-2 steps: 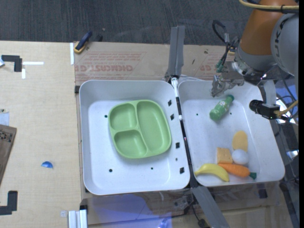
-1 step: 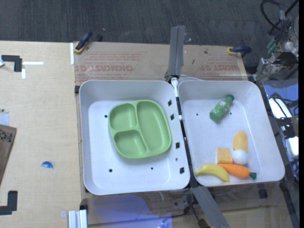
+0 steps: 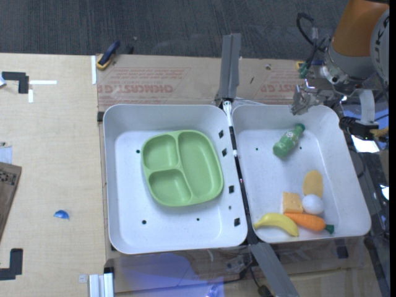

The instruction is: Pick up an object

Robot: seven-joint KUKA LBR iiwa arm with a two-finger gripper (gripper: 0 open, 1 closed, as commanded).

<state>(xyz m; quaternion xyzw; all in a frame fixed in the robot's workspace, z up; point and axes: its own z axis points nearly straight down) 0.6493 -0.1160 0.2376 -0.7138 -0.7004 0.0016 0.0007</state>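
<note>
Fingers, spread unclear, hover over the right bin rim, above the green bottle; banana, carrot, egg cluster well apart; cardboard lettering unreadable.

**Bench surroundings, remote check**

I am seeing the pale wooden bench stretching off left of the two white bins. A small blue piece is lying on it, well apart from the bins. Two black brackets are sitting near its left edge, one far, one near. A sheet of printed cardboard is lying behind the bins, with a blue-and-yellow tool resting at its far left corner. A grey post is standing between the bins at the back.
</note>
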